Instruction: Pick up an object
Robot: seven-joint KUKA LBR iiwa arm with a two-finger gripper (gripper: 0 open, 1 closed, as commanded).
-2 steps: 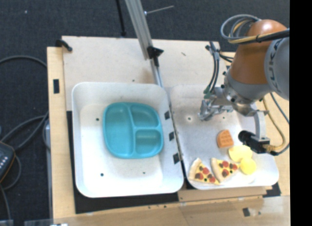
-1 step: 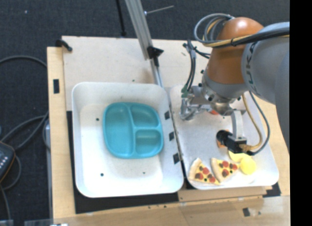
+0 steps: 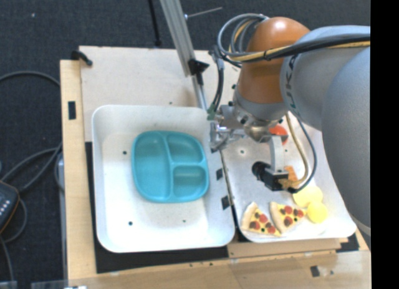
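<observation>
At the left edge of the right bin (image 3: pixel 244 160), tool (image 3: pixel 218 137) low beside the wall shared with the left bin (image 3: pixel 100 156); clenched or released, cannot tell. Toward the right bin's front rim, two toy pizza slices (image 3: pixel 260 220) side by side, yellow toy fruit (image 3: pixel 312 204) just beside them. Teal divided plate (image 3: pixel 169 166) flat in the left bin.

The left bin (image 3: pixel 106 156) is plain white; the sectioned plate (image 3: pixel 169 166) in it is flat turquoise, unpatterned; the right bin (image 3: pixel 246 156) is the same white; at its near edge the left pizza slice (image 3: pixel 260 220) and the right pizza slice (image 3: pixel 287 214) are tan, dotted red and dark; right of them a pale yellow lump (image 3: pixel 307 196) and a brighter yellow lump (image 3: pixel 317 213); the arm (image 3: pixel 336 94) is grey, its band (image 3: pixel 271 63) orange; the bench (image 3: pixel 124 75) is pale beige; the floor (image 3: pixel 62 7) is charcoal; the far rail (image 3: pixel 174 13) is silver.
</observation>
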